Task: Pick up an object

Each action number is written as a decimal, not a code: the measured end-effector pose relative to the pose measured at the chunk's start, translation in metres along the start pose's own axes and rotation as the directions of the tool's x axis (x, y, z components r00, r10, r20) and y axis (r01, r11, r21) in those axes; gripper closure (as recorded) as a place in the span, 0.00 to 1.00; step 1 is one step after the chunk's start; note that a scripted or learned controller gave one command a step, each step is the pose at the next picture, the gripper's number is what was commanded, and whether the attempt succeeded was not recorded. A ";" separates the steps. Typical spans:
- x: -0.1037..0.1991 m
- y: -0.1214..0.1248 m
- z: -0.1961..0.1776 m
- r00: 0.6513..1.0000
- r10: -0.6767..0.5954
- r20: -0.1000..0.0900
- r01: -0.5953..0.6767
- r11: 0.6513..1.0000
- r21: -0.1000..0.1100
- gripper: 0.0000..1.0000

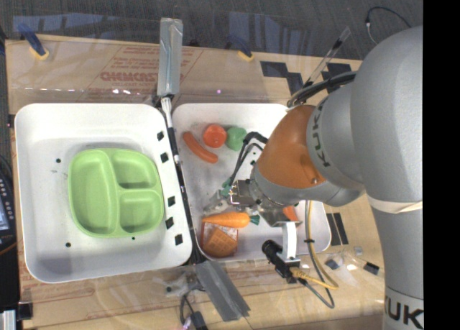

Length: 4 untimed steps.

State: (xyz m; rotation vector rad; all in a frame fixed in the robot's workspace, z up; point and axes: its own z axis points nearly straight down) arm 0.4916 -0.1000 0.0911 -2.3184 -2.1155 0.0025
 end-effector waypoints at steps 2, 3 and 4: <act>0.051 0.049 -0.105 0.981 -0.193 0.001 0.193 0.981 -0.002 1.00; 0.051 0.049 -0.105 0.981 -0.193 0.001 0.193 0.981 0.000 0.00; 0.040 0.121 -0.100 0.978 -0.210 0.001 0.210 0.978 0.000 0.00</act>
